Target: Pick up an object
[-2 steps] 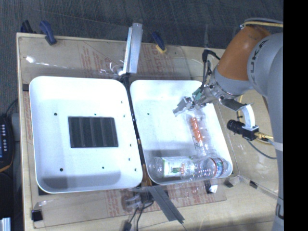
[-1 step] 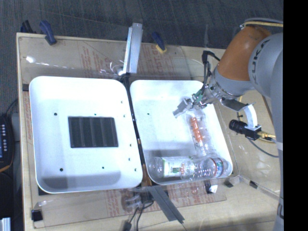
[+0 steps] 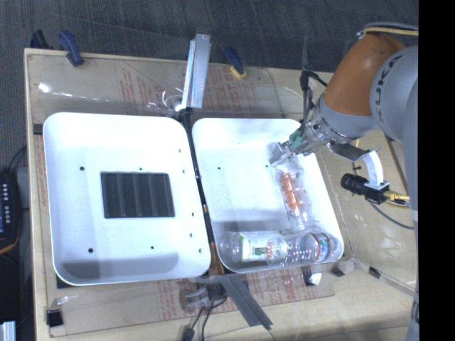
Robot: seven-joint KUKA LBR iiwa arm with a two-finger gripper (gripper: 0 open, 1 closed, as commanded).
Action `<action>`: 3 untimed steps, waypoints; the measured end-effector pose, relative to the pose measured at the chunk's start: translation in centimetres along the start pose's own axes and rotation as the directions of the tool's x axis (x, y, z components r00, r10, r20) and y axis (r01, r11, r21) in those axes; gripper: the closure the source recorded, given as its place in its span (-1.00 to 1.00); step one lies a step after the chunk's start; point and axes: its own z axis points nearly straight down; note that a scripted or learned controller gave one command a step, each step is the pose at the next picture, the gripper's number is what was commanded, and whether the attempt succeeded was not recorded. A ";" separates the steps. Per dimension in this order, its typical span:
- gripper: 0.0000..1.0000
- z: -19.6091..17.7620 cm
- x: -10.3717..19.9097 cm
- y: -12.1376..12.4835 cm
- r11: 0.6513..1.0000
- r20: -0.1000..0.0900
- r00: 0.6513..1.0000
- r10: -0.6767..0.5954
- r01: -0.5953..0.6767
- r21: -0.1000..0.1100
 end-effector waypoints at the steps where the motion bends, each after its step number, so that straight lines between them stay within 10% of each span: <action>1: -1.00 0.0 0.0 0.0 1.000 0.000 1.000 0.000 0.000 0.000; 3: -1.00 1.5 0.1 -0.7 0.994 -0.001 0.994 -0.105 0.105 0.001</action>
